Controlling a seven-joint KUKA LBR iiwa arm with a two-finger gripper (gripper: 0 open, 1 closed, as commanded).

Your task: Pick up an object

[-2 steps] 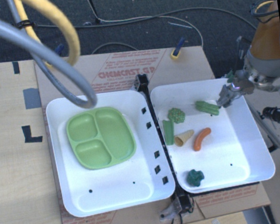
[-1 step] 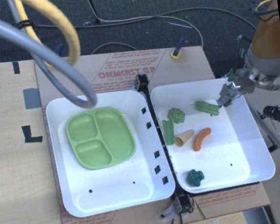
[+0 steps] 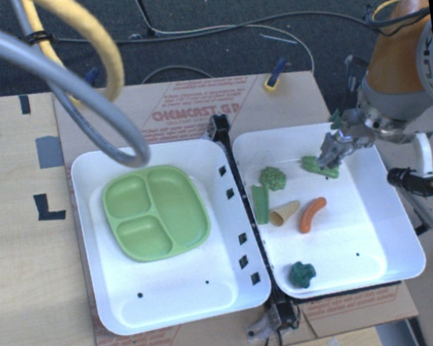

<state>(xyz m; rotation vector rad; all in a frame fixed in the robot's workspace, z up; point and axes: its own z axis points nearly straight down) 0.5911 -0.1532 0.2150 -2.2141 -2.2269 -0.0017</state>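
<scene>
My gripper (image 3: 330,152) sits low over the flat green leafy toy piece (image 3: 317,167) at the right bin's (image 3: 389,264) far edge, angled to reach it; whether it has closed on the piece, I cannot tell.

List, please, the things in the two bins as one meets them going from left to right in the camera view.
Green divided plate → green stick → light broccoli → cone → dark broccoli → sausage → green piece under the gripper.
</scene>
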